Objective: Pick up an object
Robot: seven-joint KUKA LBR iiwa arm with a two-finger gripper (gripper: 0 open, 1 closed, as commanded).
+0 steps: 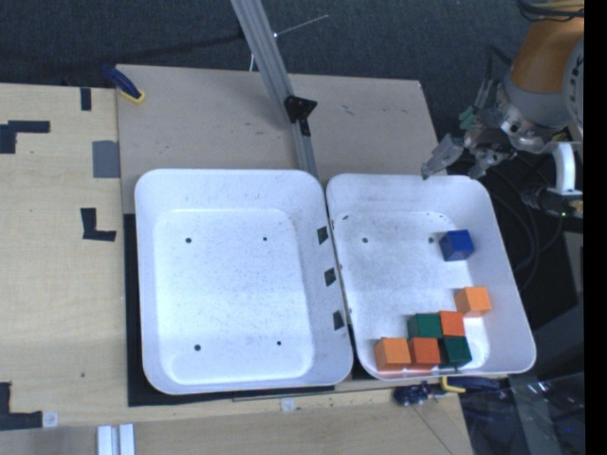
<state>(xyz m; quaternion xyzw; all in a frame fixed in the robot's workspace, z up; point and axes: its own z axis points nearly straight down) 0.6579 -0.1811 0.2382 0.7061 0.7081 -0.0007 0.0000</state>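
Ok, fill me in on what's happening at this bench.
A grey and orange robot arm reaches in from the right, its tool hovering over the far rim of the right bin with nothing in it. The blocks lie untouched in that bin: a blue block alone, and orange and green ones clustered in the near right corner. No pick has happened yet.

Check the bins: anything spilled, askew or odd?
Nothing stands out. All blocks sit inside the right bin: a blue block alone, orange and green ones clustered at the near corner. The gripper hovers at that bin's far rim, holding nothing.
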